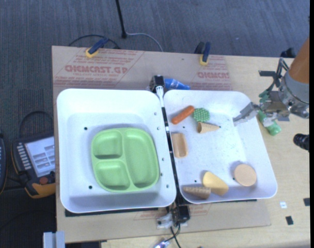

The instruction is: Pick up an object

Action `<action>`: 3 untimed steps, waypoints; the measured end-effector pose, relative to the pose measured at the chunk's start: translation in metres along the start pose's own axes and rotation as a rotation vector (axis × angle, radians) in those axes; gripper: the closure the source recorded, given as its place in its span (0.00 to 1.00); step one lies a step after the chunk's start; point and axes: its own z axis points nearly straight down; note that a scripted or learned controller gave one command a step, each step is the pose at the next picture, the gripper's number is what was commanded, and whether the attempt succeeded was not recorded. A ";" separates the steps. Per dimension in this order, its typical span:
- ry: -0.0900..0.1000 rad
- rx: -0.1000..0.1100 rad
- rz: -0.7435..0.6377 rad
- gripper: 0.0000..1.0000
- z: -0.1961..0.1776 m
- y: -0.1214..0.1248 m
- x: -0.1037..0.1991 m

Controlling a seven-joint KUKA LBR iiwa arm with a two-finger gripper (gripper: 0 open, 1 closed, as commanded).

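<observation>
Overhead slant view of bench w/ two shallow white bins side by side on a brown board. Left bin point(74, 112): holds a green divided tray point(126, 159), three compartments, lying flat near centre. Right bin point(260, 154): holds the loose objects. Far-left part: orange carrot point(182, 114), tilted, just beside a green knobbly piece point(201, 114); a tan cone point(207, 127) lies just near of that piece, tip pointing right. Left wall: tan bread-like oblong point(179, 144), lengthwise along the divider. Near edge: yellow wedge point(215, 183) touching a brown ridged cone point(197, 191) to its left; round tan disc point(245, 174) sits apart, to the right. Arm enters from right; grey wrist w/ orange band point(301, 63) above it. Gripper point(246, 113) hangs over the far-right rim of the right bin, one grey finger point(243, 114) slanting down-left over the bin floor, well apart from the cone and touching no object. Whether the jaws are apart or together: cannot tell at this res. Small green item point(273, 128) lies on the bench just outside the right bin, below the wrist. Two clamps point(204, 53) pin the board's far edge.
</observation>
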 end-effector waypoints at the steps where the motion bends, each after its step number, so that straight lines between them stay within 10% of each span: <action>1: 0.001 0.001 -0.058 0.00 0.036 0.037 0.073; 3: -0.001 -0.013 -0.190 0.00 0.141 0.111 0.109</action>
